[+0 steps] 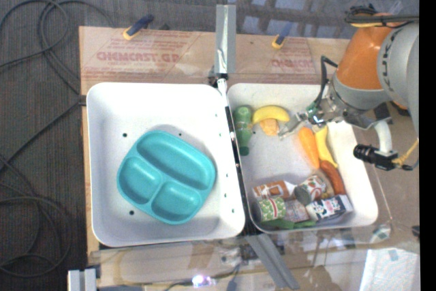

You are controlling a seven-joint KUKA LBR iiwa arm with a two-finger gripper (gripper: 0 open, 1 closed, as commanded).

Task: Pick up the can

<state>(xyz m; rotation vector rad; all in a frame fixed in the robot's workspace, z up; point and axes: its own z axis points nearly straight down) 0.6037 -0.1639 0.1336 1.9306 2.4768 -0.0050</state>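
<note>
A small red-and-white can [313, 186] lies in the near part of the right bin [361, 215], packed among other cans and cartons. My gripper [298, 121] hangs over the far part of that bin, beside the yellow banana [270, 115] and just above the top end of an orange carrot [309, 145]. It is well behind the can and apart from it. Nothing shows in its grasp.
A brown-red can [271, 189], a green can [272, 209] and a dark carton [331, 207] crowd the red-and-white can. A green bottle [243, 129] lies along the right bin's left wall. The left bin [102, 119] holds a teal divided plate [167, 176].
</note>
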